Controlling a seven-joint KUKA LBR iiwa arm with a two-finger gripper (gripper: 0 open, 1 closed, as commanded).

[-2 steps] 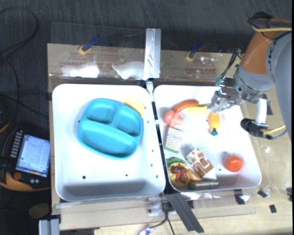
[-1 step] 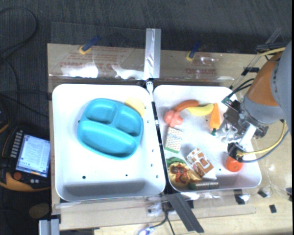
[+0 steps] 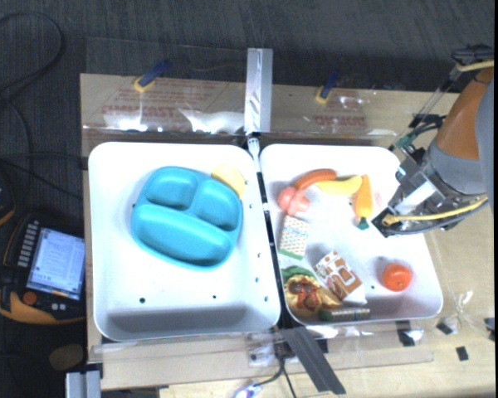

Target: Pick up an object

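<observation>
Claw (image 3: 390,220) at right-centre of frame, over right bin (image 3: 415,305); finger state cannot be determined. Carrot (image 3: 363,199) just left of claw, apart. Tomato (image 3: 396,275) below claw. Banana (image 3: 339,186) further left.

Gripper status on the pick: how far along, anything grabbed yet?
Done: the arm has reached over the right bin, with the gripper at its right side, near the carrot and banana. In hand: nothing visibly held; no object sits at the gripper tip. Left: the whole grasp and lift. The tomato, the carrot and the other toys all lie on the bin floor.
</observation>
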